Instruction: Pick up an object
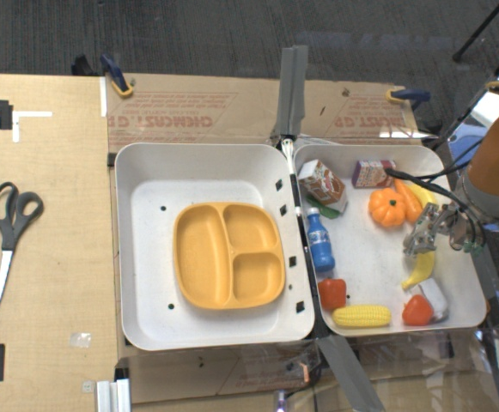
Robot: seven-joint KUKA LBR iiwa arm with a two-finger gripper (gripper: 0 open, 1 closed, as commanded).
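The hand (422, 234) hangs low over the right bin (369, 277), just above the upper end of the banana (420, 269), with the orange pumpkin (387, 208) close on its left; its fingers look slightly spread with nothing between them, though the metal parts blur together here and I cannot be sure of that. To do the grasp well, I would bring the hand straight down across the banana's narrow width, not along its curve. It should keep clear of the pumpkin and the red piece (417, 311) lying just past the banana's lower end.
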